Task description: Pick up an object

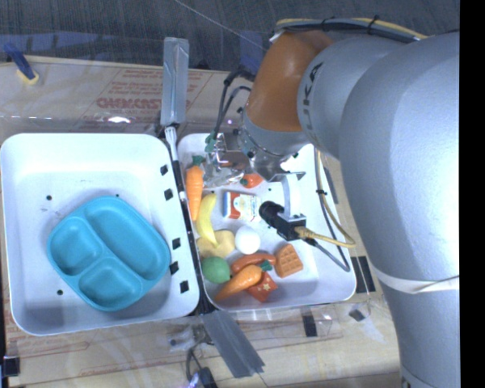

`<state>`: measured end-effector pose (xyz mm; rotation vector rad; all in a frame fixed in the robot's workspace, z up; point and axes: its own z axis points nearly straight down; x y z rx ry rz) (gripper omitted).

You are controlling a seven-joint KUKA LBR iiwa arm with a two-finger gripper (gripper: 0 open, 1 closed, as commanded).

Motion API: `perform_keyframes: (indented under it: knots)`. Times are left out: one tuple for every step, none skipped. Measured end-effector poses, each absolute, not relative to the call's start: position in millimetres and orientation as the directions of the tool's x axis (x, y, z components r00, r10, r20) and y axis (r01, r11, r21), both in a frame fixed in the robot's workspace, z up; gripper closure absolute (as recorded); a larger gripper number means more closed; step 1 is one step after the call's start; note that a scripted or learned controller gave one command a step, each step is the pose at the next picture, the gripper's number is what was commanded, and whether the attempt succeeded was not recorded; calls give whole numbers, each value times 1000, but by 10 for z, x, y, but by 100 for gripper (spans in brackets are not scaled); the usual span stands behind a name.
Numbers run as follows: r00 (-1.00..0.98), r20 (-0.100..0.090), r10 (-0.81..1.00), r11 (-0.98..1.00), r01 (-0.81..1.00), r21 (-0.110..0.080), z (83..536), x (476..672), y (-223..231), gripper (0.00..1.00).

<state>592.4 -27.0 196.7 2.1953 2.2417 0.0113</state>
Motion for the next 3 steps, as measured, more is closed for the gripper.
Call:
perform_keyframes:
  knots:
    - [-84,-1,996,84,996,-2,2010,5912,-535,100]
    - [-240,-1,971,240,971,0,2387,6212,-699,100]
    - [-264,1,964,264,964,-6,1883,6524,-774,100]
